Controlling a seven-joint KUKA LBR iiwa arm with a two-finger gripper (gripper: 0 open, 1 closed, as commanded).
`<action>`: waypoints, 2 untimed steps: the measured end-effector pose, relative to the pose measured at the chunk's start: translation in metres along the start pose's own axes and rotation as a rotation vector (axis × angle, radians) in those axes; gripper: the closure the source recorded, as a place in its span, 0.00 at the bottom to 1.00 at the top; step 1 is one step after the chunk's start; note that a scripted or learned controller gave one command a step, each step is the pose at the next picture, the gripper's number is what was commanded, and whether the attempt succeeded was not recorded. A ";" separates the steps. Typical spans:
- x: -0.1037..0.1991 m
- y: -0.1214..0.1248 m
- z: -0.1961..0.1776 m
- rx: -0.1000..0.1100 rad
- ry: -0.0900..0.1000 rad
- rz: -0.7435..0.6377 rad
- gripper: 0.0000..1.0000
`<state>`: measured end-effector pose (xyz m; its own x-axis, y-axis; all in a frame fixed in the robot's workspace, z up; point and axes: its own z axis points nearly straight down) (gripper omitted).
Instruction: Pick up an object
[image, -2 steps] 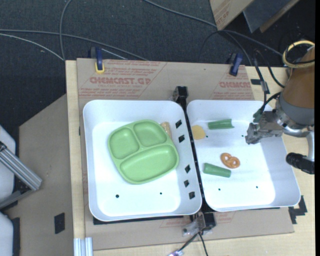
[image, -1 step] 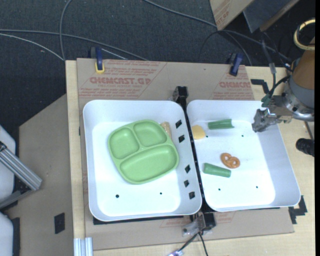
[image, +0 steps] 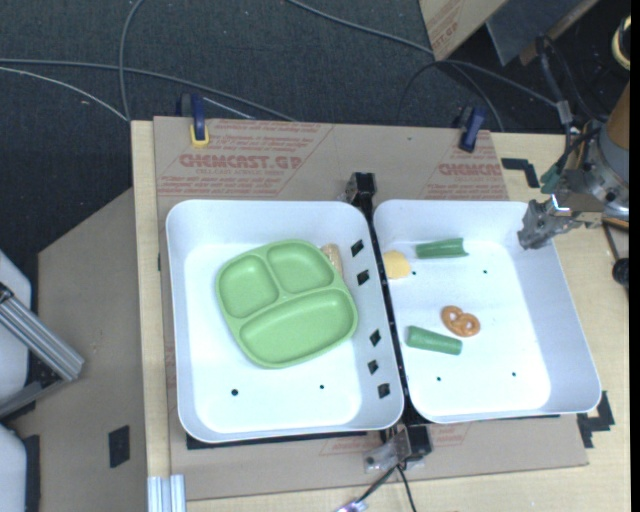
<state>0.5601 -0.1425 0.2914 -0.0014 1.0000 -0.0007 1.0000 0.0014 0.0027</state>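
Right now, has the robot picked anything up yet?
Not yet. The gripper sits at the right bin's top right corner with nothing seen in it. The pretzel, two green sticks and a yellow piece lie in that bin. Reaching, grabbing and lifting are left.

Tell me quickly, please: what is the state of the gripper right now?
Gripper: at the far right corner of the right bin; whether it is open or closed cannot be told, and nothing is seen held.
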 end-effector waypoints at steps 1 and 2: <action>0.053 -0.002 -0.001 0.004 0.003 -0.003 1.00; 0.105 0.004 0.000 0.004 0.002 -0.002 1.00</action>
<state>0.5635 -0.0376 0.2910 -0.0039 1.0000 0.0014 1.0000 0.0039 -0.0017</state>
